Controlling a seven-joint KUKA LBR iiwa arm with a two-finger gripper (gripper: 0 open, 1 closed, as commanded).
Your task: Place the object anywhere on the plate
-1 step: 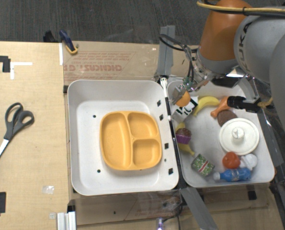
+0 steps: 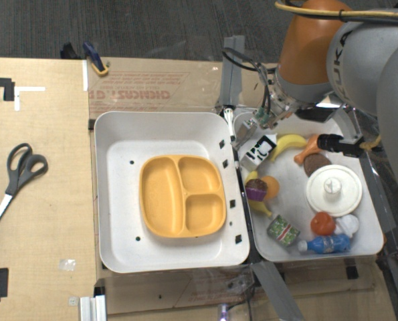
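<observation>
Fingers on the gripper (image 2: 265, 117) hang over the back left corner of the right bin (image 2: 369, 246), too small and cluttered to tell whether they are spread or closed, and nothing can be made out between them. Just below them lies a black-and-white card (image 2: 259, 150), with a banana (image 2: 289, 144) beside it (both apart from the tips). Nearer the front sit a purple-and-orange toy (image 2: 260, 188), a white lidded pot (image 2: 333, 187) and a blue bottle (image 2: 328, 245). Over in the left bin (image 2: 112, 199) rests the yellow divided plate (image 2: 182, 196).
</observation>
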